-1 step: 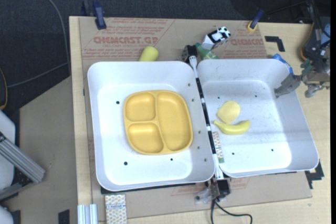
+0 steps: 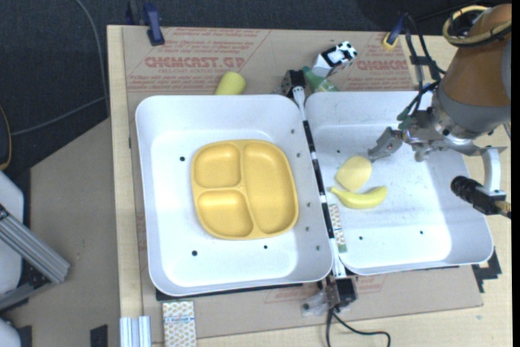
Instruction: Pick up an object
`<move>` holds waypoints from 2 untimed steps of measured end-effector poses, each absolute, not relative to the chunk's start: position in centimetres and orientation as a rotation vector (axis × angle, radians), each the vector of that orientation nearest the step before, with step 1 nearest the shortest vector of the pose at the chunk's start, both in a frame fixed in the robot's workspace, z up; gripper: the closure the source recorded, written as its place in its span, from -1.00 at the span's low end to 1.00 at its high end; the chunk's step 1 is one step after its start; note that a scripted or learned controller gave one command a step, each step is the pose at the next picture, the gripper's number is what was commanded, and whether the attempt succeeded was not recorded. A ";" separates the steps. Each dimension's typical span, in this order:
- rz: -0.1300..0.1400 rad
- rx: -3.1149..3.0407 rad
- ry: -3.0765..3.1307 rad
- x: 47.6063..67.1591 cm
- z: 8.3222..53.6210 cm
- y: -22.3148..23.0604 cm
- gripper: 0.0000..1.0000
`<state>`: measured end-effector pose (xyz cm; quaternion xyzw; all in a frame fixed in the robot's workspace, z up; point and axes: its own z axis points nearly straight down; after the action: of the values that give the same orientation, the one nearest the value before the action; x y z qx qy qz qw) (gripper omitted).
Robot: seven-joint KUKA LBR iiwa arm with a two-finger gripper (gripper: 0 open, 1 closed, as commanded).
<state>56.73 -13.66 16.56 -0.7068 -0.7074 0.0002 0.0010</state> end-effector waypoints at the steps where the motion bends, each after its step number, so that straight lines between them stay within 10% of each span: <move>1: 0.002 -2.218 -2.221 56.3 11.4 -10.0 -1.00; 2: 0.001 -2.221 -2.219 54.7 8.4 -10.5 -1.00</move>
<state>54.75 -10.46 8.43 -0.7073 -0.7069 0.0004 0.0010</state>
